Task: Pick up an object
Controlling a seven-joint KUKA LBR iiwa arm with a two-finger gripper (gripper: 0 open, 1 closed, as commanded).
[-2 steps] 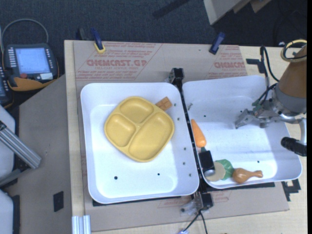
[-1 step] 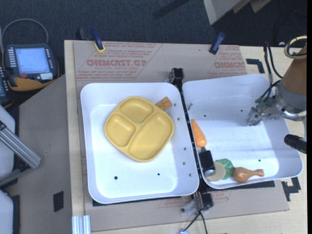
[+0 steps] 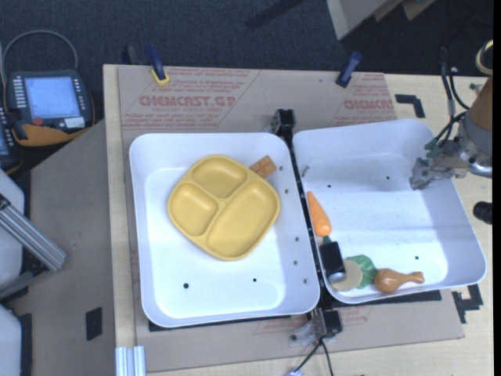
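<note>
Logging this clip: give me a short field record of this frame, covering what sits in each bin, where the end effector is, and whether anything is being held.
left bin: yellow divided plate; small brown block at the plate's far right edge
right bin: orange carrot along the left wall; black item, green piece, tan disc and brown drumstick clustered at the near edge
end effector: over the right bin's far right side, away from the cluster
held: nothing visible between its fingers
</note>
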